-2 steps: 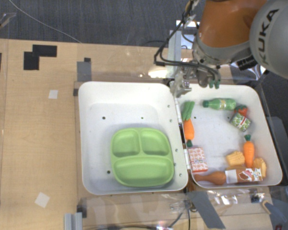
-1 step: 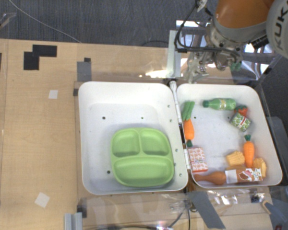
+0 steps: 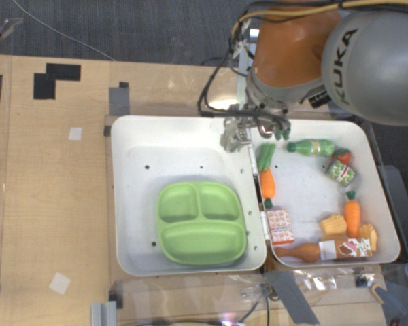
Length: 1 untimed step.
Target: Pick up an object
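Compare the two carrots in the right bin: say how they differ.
The carrot by the divider is longer, lies lengthwise against the right bin's left wall, and has a big green top. The carrot near the right side is shorter and stubbier, with a small green top. Both are orange toys, tops pointing toward the far edge.

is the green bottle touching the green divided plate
Apart. The camera view shows the green bottle lying in the right bin and the green divided plate in the left bin, with the bins' rims between them.

Divided plate (image 3: 201, 221) in left bin (image 3: 132, 182); bottle (image 3: 311, 147), 2 carrots (image 3: 266, 179) among items in right bin (image 3: 379, 182).
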Motion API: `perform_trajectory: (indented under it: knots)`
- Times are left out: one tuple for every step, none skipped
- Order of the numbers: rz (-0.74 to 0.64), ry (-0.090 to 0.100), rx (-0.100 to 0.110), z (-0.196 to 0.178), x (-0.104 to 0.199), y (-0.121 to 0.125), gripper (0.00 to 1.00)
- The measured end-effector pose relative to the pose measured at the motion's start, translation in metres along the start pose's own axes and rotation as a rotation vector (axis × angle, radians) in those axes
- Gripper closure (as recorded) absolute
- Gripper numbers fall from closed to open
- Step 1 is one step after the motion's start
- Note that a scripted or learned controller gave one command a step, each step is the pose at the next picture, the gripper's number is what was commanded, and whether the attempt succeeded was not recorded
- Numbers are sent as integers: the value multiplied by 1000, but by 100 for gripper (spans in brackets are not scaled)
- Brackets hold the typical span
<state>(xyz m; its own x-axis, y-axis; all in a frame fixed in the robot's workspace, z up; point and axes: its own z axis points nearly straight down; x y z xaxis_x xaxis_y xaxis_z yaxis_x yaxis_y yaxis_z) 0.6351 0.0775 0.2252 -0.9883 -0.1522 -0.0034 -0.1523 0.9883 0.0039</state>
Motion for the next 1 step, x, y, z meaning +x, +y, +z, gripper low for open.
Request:
perform_trajectory:
  knots:
    - [-212, -11, 7, -71, 43, -53, 100]
